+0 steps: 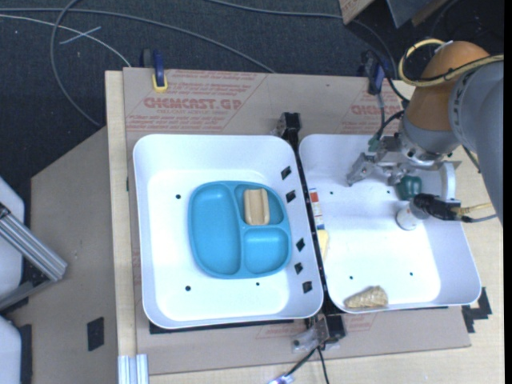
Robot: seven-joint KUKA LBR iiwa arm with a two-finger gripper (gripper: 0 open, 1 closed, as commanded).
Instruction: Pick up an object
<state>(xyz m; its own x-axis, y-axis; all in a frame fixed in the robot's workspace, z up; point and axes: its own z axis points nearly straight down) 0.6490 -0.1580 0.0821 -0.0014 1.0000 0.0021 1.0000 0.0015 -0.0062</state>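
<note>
Tan object (366, 298) near right bin's front edge, well apart from seemingly open end effector (362, 169).

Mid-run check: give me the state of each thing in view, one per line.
Blue divided plate: flat in the left bin.
Tan block: lying in the plate's upper right compartment.
Beige piece: lying at the right bin's near edge, untouched.
Tool: over the right bin's far end, holding nothing visible.

A divided plate (228, 234) holding a block (256, 206) lies in the left bin (160, 294); a crumpled piece (366, 298) lies in the right bin (448, 270).
</note>
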